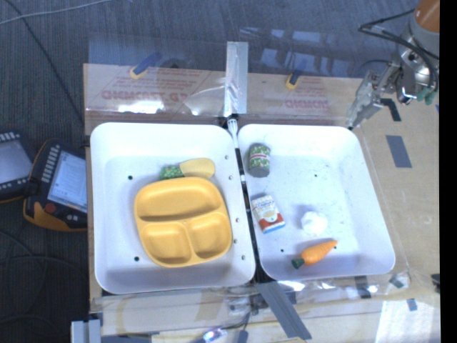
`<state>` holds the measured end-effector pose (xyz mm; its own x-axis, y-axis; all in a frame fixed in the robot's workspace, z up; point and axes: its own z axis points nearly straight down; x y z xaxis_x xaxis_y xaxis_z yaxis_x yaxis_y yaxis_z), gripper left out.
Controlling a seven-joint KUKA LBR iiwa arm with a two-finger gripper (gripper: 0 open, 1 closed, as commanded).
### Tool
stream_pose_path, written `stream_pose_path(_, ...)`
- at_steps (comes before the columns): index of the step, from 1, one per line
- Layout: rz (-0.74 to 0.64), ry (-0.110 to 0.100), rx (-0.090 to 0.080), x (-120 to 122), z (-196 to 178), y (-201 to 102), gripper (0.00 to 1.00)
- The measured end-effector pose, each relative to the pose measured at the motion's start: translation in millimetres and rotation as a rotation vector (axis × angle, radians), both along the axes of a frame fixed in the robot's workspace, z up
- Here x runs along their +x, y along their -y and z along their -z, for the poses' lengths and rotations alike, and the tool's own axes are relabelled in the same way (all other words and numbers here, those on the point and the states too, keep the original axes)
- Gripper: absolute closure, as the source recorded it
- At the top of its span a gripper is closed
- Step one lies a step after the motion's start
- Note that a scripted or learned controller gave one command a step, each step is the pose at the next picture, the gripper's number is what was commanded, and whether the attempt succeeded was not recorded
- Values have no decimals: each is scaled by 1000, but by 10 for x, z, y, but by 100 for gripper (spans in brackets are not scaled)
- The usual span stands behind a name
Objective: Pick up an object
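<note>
In the right bin [360,191] lie a green-grey round can [258,160] at the far left, a small white-and-red carton [267,213], a white crumpled lump [313,222] and an orange toy carrot [314,252] near the front wall. The left bin [107,191] holds a yellow divided plate [184,219] with a yellow corn-like piece with a green end [189,168] behind it. My gripper [362,109] hangs outside the right bin, beyond its far right corner. It is open, with nothing between its fingers, and far from every object.
A controller pendant [57,184] lies on the floor left of the bench. A taped cardboard strip [228,91] runs behind both bins. The wall where the bins meet [243,206] runs close by the can and the carton.
</note>
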<state>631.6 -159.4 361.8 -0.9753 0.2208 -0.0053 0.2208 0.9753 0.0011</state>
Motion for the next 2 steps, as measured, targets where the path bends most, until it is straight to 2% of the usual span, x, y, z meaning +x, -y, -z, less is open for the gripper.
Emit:
stream_pose_path(1, -226, 1, -1, -28, -390, -611, 100)
stream_pose_path(2, -170, 0, 1, -487, -345, -972, 100)
